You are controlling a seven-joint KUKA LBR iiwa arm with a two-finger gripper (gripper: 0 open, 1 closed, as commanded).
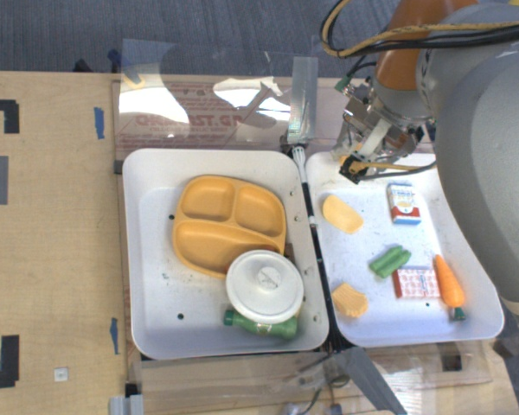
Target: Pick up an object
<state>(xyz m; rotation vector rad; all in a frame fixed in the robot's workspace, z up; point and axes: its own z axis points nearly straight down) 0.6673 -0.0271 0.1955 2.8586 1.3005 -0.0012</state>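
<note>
My gripper (368,143) hangs over the far left corner of the right bin (480,314), with nothing seen in it. Below it in that bin lie a pale yellow chip-shaped piece (342,213), a small red and white carton (403,203), a green pod (388,261), a flat red and white packet (417,283), an orange carrot (450,284) and a second yellow piece (349,300). The nearest thing to the gripper is the yellow chip-shaped piece, a little in front of it.
The left bin (143,258) holds an orange divided plate (227,219), a white round lidded bowl (265,285) and a green thing (272,325) partly under the bowl. A clear plastic sheet (208,111) lies behind the bins.
</note>
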